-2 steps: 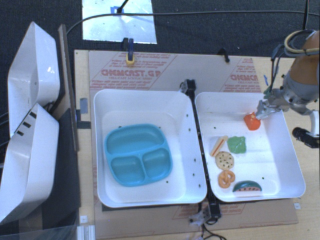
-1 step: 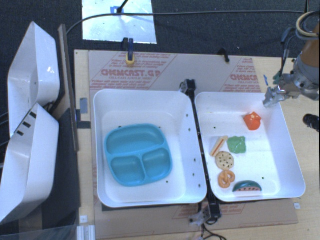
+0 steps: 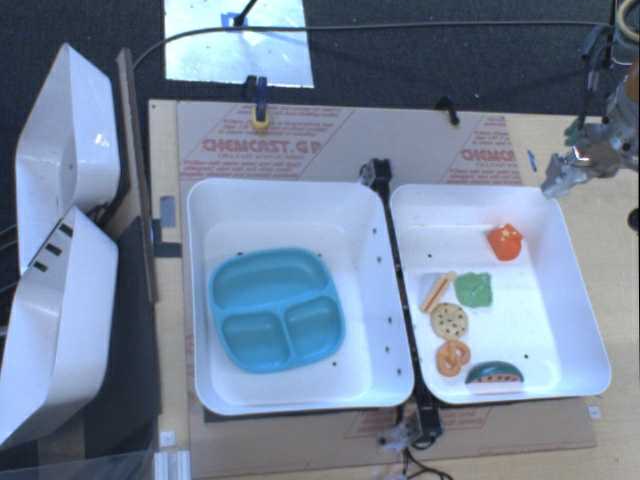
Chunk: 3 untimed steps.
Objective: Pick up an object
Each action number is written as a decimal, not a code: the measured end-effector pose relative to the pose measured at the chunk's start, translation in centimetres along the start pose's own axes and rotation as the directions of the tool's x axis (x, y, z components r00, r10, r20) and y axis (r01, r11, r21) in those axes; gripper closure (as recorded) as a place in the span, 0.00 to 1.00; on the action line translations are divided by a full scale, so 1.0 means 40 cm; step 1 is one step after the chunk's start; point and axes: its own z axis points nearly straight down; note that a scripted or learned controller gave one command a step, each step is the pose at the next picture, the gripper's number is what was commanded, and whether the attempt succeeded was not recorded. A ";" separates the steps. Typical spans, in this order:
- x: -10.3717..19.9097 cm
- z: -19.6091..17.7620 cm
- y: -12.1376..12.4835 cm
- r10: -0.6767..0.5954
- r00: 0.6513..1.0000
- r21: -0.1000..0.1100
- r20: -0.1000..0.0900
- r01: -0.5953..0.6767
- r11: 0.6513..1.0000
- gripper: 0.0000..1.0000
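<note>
The tool [image 3: 562,173] was seen at the right edge of the view, hanging over the far right corner of the right bin [image 3: 580,268], just outside its rim. Nothing was seen between its tips; whether it was wide or narrow could not be told from this slant.

All candidate objects were found in the right bin. The orange piece [image 3: 505,241] was judged nearest: it lay down and to the view's left of the tool, near the bin's far right area, with no clear long axis. The green piece [image 3: 474,288] was placed further along the same line, then the cookie [image 3: 449,320], the pretzel [image 3: 452,357] and the watermelon slice [image 3: 494,373] well apart from the tool toward the near rim. A thin orange stick [image 3: 436,291] was laid at a slant, just beside the green piece and touching or nearly touching the cookie.

The left bin [image 3: 215,218] was seen carrying a blue divided plate [image 3: 276,308], well apart from the tool.

Judgement: no grasp yet made; a move inward over the rim and down toward the orange piece would be the shortest route.
</note>
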 end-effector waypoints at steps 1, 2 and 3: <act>0.129 0.013 0.011 -0.003 1.000 0.005 -0.002 0.003 1.000 1.00; 0.242 0.046 0.008 -0.003 1.000 0.006 -0.002 0.003 1.000 1.00; 0.372 0.035 0.017 -0.003 1.000 0.005 -0.002 0.003 1.000 1.00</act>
